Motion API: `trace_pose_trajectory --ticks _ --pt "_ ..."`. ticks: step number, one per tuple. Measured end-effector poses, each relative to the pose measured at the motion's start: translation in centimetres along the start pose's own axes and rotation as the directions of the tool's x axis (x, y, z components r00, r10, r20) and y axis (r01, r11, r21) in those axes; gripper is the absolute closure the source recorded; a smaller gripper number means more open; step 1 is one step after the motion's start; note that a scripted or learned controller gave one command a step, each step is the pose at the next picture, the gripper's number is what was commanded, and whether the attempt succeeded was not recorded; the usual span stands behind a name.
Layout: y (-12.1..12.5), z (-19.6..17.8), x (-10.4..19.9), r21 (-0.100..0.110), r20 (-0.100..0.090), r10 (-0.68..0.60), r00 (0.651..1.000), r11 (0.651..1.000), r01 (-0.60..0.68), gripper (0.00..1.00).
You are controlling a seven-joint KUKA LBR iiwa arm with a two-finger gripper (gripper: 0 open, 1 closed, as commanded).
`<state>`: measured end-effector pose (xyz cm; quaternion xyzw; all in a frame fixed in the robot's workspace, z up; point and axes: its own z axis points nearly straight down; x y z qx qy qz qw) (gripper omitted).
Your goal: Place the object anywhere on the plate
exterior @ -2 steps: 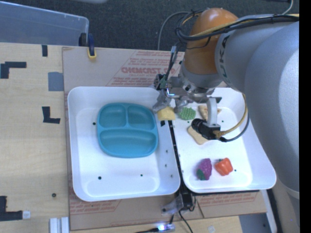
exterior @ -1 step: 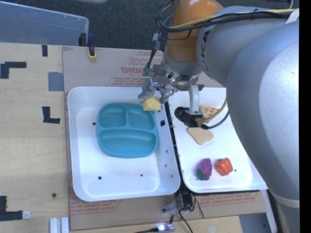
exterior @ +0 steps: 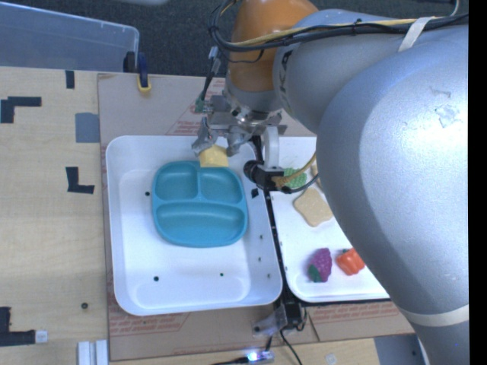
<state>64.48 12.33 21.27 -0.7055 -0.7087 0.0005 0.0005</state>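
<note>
1. A yellow object [exterior: 214, 157] is seen clamped between the fingers of the tool [exterior: 216, 147].
2. It is held just above the blue plate's [exterior: 199, 206] far rim, inside the left bin [exterior: 122, 204].

plate [exterior: 200, 205] in left bin [exterior: 125, 280] (toy foods [exterior: 333, 263] in right)

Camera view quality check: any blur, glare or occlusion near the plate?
Camera view: the arm looms large and soft-focused, covering much of the right bin; blue plate is sharp, evenly lit, no strong glare; the yellow object at the gripper is partly hidden.
</note>
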Motion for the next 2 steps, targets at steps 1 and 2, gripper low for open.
trace_pose_trajectory --ticks 1,2 --pt "-0.08 -0.13 -0.35 0.0 0.002 0.002 1.0 1.0 -0.002 1.0" --pt "-0.09 -0.13 -0.34 0.0 0.002 0.002 1.0 1.0 -0.002 0.0"
